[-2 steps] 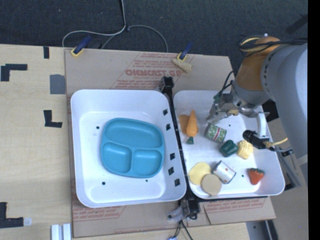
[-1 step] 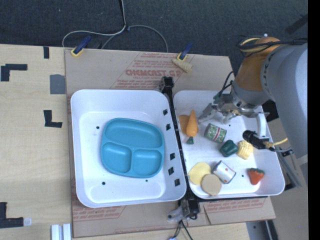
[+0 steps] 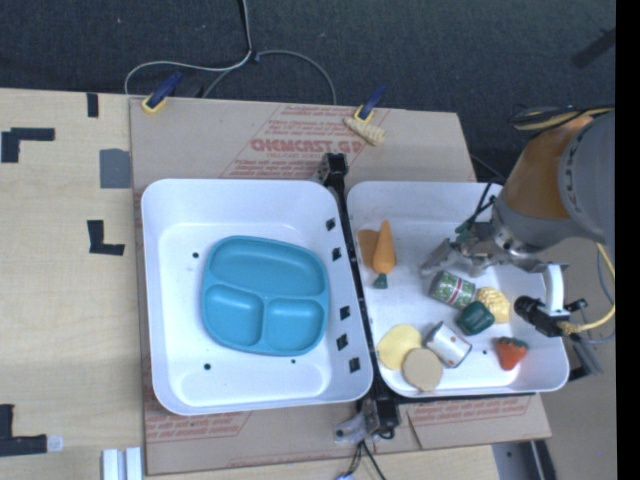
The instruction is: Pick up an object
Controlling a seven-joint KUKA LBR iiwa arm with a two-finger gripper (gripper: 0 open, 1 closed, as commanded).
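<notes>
The right bin holds several small toy items. An orange carrot lies near its left wall. A small green-labelled can lies in the middle, with a yellow corn piece and a dark green piece beside it. Lower down are a yellow disc, a tan disc, a silver-white can and a red strawberry. My gripper hangs low over the right bin, just above the green-labelled can, and nothing can be seen held in it.
The left bin holds a blue divided plate. A black divider runs between the bins. The grey arm with its orange band reaches in over the right bin's far right side. Cables trail at the back.
</notes>
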